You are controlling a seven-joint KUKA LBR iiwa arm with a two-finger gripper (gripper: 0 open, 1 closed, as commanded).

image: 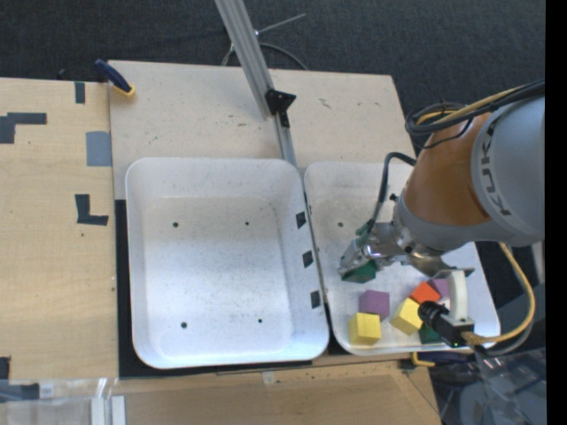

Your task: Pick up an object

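My gripper (356, 260) is low in the right bin (332, 204), near its left-middle part. A dark green object (361, 274) lies right at the gripper's tip, partly hidden by it. Whether the gripper holds it cannot be told from this view. Nearer the bin's front lie a purple block (374, 302), a yellow block (364, 328), a second yellow block (407, 317) and an orange block (426, 290).
The left bin (213, 264) stands beside the right one, and their rims meet at a ridge. The arm's grey and orange body (461, 184) covers the right bin's right side. A metal post (252, 51) slants in from the back.
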